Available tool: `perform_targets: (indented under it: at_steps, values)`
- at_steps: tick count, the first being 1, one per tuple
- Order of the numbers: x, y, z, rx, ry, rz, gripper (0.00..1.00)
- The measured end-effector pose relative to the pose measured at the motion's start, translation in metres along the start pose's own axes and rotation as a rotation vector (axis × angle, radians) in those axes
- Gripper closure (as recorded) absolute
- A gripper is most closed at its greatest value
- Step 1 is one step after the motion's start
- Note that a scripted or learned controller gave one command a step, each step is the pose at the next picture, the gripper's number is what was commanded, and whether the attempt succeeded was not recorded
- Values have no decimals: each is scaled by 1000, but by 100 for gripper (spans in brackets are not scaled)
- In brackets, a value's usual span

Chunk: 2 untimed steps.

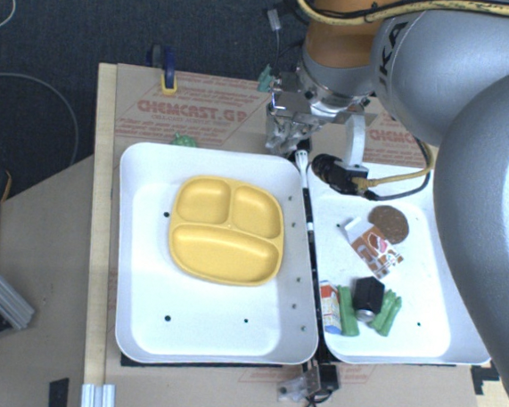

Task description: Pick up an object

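Observation:
My gripper hangs over the back rim where the two bins meet, below the orange wrist band. The left bin holds a yellow divided plate. In the right bin lie a brown round disc, a red and white packet, a small black object, green pieces and a red and white carton by the left wall. The gripper is behind all of these and touches none that I can see.
The big grey arm covers the top right and hangs over the right bin's far side. A black fitting with a yellow cable sits at that bin's back corner. Blue and yellow clamp at the cardboard's back edge.

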<state>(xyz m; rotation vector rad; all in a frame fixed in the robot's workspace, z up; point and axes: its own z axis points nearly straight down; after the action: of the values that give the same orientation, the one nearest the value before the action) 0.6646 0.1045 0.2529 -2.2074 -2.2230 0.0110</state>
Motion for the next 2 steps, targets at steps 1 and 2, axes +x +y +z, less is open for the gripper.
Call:
perform_targets:
  at_steps: [1, 2]
  values:
    - [52, -15, -112, -23, 3, 0, 100]
    - [48, -15, -116, -16, -1, 4, 100]
